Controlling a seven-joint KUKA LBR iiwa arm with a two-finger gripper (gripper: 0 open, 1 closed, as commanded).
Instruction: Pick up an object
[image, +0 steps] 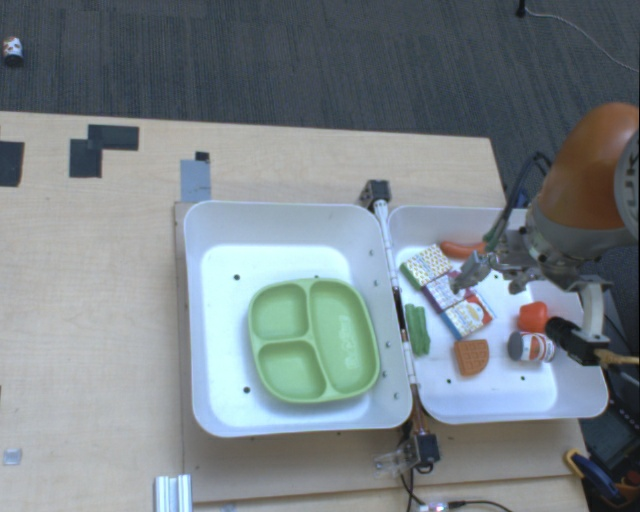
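Pincer (478, 268) over right bin (500, 395), above small boxes (447, 290); grip state unclear. Green plate (313, 341) in left bin (215, 330).

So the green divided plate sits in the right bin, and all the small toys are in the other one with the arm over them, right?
Not quite. The camera view shows the green divided plate in the left bin. The small toys, such as the orange piece, do lie in the other bin, with the arm over them.

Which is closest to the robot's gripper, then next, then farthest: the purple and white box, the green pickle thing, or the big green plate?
1. Purple and white box, right bin, just beside the gripper.
2. Green pickle-shaped toy, right bin's left edge.
3. Green divided plate, left bin, farthest.
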